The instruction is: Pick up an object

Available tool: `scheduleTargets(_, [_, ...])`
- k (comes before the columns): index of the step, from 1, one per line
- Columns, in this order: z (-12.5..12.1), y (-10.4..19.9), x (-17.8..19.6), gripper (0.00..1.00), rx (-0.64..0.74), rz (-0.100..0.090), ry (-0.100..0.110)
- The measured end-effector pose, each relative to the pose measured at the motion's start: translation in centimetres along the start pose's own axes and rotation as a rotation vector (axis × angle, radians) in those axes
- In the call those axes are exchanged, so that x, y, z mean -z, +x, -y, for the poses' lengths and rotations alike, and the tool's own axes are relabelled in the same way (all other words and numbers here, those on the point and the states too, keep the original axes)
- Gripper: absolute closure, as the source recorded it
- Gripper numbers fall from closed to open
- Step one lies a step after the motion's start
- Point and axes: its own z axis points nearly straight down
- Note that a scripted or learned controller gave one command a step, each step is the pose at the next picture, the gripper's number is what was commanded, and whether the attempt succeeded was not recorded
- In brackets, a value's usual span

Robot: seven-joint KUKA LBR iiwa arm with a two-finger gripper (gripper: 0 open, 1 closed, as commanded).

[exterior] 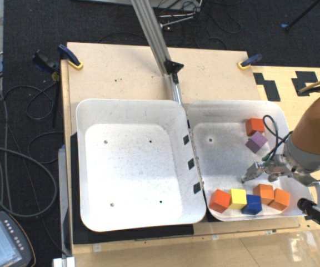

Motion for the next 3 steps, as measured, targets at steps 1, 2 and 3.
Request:
scheduleTargets(1, [-0.1, 0.0, 1.2, 1.00, 0.000, 0.000, -0.003])
scheduleTargets(2, [-0.2, 0.1, 7.5, 1.00, 0.004, 0.003, -0.008])
scheduleTargets(3, [-0.4, 0.0, 11.6, 1.00, 0.004, 0.003, -0.007])
